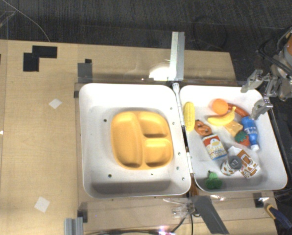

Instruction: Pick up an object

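Pincer (257, 95) above bright toy groceries (228, 136)

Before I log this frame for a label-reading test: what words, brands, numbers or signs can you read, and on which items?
No text is legible.
Small can: a red and white label, print too blurred to read.
Brown and white packet: markings too small to read.
Blue bottle: white patch, unreadable.
Orange-red packet: dark marks, unreadable.
Yellow divided tray, corn cob, banana: no lettering visible.
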Robot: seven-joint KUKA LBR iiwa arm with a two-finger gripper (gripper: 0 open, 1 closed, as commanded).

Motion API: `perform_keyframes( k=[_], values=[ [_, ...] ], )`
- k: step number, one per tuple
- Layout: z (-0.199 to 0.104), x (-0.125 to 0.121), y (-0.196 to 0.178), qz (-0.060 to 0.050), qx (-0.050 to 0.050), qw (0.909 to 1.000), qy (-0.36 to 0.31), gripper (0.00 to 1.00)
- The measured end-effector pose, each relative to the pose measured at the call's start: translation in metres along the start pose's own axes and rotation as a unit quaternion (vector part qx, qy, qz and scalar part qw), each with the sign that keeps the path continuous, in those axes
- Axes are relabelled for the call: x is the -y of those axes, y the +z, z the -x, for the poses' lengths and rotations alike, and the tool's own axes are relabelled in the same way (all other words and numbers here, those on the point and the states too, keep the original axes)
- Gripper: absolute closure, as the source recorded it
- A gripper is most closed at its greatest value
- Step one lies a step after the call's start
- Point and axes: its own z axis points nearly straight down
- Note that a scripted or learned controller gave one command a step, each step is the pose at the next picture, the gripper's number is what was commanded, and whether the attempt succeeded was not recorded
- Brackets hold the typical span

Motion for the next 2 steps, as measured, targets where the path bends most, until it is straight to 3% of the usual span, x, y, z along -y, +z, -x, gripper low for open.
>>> perform_keyframes(
  k=[1, 2],
  values=[
    [0.021, -0.009, 0.137, 0.0, 0.003, 0.9924, 0.123, 0.0],
    [0.04, 0.004, 0.173, 0.0, -0.002, 0.9897, 0.143, 0.0]
  ],
)
